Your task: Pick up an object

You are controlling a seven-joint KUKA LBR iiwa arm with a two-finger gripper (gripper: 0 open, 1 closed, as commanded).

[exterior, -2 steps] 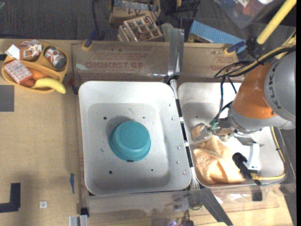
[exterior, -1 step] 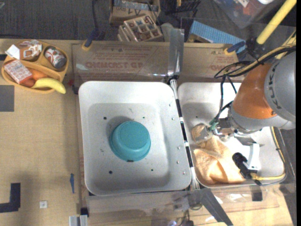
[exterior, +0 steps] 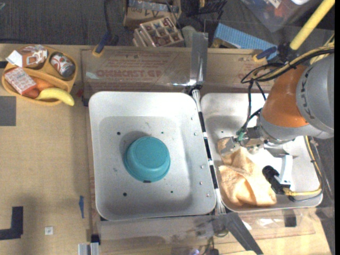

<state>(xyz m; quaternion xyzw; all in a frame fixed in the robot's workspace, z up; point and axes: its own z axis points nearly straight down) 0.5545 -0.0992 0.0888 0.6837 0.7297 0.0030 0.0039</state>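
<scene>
Arm (exterior: 297, 105) reaches in from right, wrist bent down over right bin (exterior: 212, 108). Gripper (exterior: 234, 142) low at top edge of yellow cloth (exterior: 244, 179); grip state cannot be told. Cloth crumpled in right bin. Left bin (exterior: 101, 110) holds teal bowl (exterior: 147, 159), upside down, near centre.

Wooden bench (exterior: 42, 158); dark floor (exterior: 48, 9) beyond; cluttered boxes (exterior: 154, 15), possibly cardboard.

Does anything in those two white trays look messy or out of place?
Mostly the yellow cloth in the right bin: it lies crumpled in a heap. The teal bowl in the left bin sits upside down.
</scene>
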